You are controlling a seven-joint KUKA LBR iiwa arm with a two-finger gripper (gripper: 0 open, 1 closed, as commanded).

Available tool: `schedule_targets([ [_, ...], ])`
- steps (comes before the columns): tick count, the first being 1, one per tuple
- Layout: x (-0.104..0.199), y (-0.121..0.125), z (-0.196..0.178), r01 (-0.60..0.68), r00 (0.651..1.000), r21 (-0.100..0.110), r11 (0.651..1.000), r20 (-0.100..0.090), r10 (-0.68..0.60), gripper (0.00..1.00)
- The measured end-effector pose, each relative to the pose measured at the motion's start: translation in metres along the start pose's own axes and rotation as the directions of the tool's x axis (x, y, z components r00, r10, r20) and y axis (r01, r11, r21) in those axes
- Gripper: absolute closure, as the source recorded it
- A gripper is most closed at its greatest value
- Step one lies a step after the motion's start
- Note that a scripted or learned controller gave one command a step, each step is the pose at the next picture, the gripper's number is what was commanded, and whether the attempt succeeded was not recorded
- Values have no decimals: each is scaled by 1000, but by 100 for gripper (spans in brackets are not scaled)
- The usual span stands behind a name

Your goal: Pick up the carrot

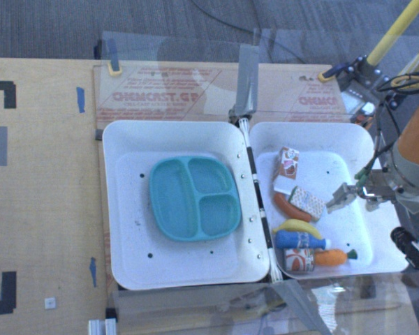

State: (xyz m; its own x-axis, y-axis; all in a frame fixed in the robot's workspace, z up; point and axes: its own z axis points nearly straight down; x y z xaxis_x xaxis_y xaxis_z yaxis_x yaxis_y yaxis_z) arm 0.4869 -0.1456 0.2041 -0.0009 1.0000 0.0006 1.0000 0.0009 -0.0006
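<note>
Grey carpet floor point(126, 9) across the top of the frame, black cable point(220, 12) looping over it. Light wood table point(42, 208) fills the left and centre, black corner marks point(5, 93) and blue tape bits point(80, 100) at left. Yellow pole point(398, 23) upper right. Even, soft light.

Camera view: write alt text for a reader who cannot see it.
The hand hovers over the right bin, above the carrot at its near edge beside a can and blue bottle. The left bin holds a teal divided plate.
</note>
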Motion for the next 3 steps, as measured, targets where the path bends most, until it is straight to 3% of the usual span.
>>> schedule_targets([
  [1, 34, 69, 32, 71, 997, -3, 997, 1, -71, 0],
  [2, 30, 171, 109, 152, 988, -4, 988, 2, -152, 0],
  [3, -41, 140, 113, 235, 972, -3, 972, 2, -235, 0],
])
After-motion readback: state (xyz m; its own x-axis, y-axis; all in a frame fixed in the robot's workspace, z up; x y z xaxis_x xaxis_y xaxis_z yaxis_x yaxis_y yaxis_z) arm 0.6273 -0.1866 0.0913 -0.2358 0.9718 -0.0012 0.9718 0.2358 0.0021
